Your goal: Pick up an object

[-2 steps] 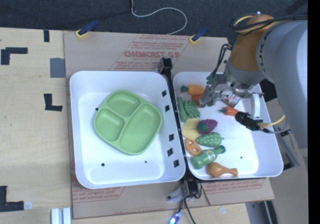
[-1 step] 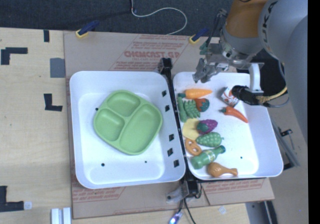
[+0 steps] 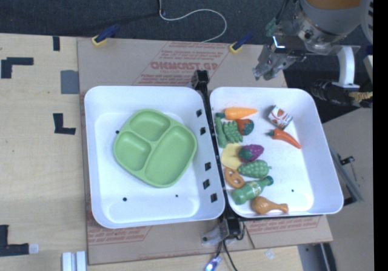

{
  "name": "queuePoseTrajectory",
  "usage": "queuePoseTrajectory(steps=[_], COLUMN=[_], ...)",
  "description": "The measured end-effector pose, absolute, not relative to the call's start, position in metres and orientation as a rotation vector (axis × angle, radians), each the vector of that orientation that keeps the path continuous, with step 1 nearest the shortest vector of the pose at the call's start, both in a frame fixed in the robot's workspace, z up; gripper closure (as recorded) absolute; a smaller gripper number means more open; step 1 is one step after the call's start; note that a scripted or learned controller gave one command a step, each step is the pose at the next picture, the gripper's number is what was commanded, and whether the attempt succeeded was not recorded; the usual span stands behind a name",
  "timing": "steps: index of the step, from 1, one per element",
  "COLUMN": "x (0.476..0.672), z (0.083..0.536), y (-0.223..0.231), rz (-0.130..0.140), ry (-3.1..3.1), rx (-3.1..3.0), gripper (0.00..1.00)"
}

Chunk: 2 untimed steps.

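Observation:
The right bin [image 3: 315, 142] holds several toy foods: an orange carrot [image 3: 240, 112], a green bean pod [image 3: 229, 132], a purple eggplant [image 3: 251, 152], a yellow piece [image 3: 231, 157], a green bumpy vegetable [image 3: 254, 170], a green bottle [image 3: 250, 190], a tan drumstick [image 3: 268, 206], a small red and white carton [image 3: 279, 117] and an orange chilli [image 3: 286, 137]. My gripper [image 3: 270, 67] hangs high above the bench behind the right bin's far edge, with nothing seen between its fingers.
The left bin [image 3: 100, 142] holds a green divided plate [image 3: 156, 147]. A black hinge strip [image 3: 205, 136] runs between the bins. A white cable [image 3: 182, 15] loops on the dark floor behind. Yellow and blue clamps [image 3: 106, 34] pin the cardboard.

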State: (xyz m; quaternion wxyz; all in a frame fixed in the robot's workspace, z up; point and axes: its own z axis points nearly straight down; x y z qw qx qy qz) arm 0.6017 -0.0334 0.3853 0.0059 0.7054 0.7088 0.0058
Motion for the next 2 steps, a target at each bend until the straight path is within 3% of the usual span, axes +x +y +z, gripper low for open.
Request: queuePoseTrajectory(steps=[1,2], x=[0.551,0.517], z=[0.262,0.249], y=[-0.037,0.058], rz=[-0.018,-0.004], ry=[2.229,2.238], rx=[2.231,2.214], gripper=[1.00,1.00])
